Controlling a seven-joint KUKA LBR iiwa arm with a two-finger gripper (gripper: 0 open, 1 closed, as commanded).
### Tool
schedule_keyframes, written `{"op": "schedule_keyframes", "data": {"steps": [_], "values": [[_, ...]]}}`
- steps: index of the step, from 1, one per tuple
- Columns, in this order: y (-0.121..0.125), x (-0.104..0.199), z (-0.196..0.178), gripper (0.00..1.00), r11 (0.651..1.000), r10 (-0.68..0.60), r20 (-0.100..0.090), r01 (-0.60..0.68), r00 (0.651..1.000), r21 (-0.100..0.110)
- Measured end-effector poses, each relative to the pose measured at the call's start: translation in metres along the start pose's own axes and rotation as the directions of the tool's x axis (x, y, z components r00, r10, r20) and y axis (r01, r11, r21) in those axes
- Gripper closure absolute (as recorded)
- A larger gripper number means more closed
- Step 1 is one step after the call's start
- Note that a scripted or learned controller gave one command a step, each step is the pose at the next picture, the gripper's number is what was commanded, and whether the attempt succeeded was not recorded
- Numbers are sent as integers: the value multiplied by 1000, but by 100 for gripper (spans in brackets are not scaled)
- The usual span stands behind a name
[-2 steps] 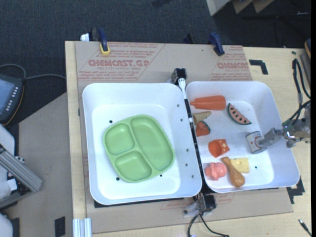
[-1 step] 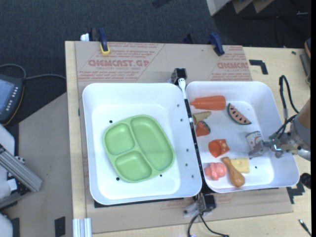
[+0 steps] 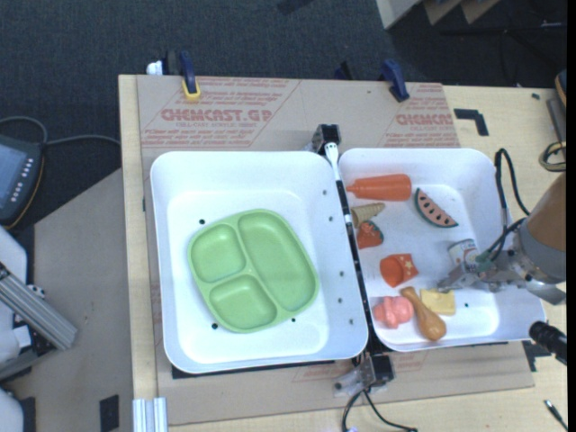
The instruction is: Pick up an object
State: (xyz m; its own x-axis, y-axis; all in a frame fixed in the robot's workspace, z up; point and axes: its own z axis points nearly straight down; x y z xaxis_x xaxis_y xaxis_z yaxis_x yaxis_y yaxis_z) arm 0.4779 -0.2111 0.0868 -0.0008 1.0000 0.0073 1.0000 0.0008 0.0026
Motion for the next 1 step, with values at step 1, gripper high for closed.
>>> {"op": "schedule_keyframes", "data": {"steps": [1], "values": [[3, -1, -15, 100, 1000, -1, 6, 1, 1000, -10]]}}
